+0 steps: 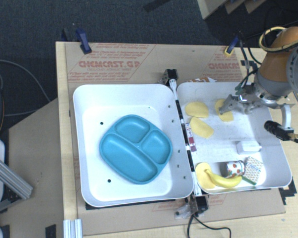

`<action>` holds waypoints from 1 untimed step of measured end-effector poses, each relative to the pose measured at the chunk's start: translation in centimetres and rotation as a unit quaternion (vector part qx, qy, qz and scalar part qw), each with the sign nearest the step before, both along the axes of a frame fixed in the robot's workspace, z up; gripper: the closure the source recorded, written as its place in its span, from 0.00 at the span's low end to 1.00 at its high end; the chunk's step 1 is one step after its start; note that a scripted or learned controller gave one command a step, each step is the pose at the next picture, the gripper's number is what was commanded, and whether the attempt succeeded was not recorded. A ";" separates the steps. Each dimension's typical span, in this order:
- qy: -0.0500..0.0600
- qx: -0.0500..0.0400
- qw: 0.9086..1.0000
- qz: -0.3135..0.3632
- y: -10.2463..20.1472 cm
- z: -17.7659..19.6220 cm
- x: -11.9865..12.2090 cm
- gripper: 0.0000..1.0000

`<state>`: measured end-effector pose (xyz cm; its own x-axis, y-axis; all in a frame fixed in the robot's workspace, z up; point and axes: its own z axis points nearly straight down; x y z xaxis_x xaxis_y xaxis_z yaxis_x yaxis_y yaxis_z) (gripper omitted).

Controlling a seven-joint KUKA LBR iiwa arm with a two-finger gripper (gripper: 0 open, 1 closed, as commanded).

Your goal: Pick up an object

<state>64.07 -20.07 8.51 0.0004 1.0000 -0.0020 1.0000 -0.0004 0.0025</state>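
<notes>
1. A small yellow piece [225, 116] lay in the right bin [268, 148], near its far edge, and touched the tip of the hand [227, 104] or lay just under it.
2. The hand was low over this piece; whether it was released or clenched, I cannot tell.
3. Two more yellow pieces, one [196, 109] and another [202, 128], lay to the left of the hand, close to the wall between the bins.
4. A white block [248, 146] lay nearer the middle of the bin.
5. A banana [216, 179], a small can [235, 169] and a patterned packet [254, 169] were at the near edge.
6. The left bin [89, 108] held a blue divided plate [134, 148].
7. Both bins stood on the worktop [139, 61].
</notes>
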 end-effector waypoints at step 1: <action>0.000 0.001 1.000 0.001 4.4 2.3 2.7 0.00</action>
<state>66.73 -15.69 10.82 -0.0016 1.0000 -0.0005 1.0000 0.0016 0.0031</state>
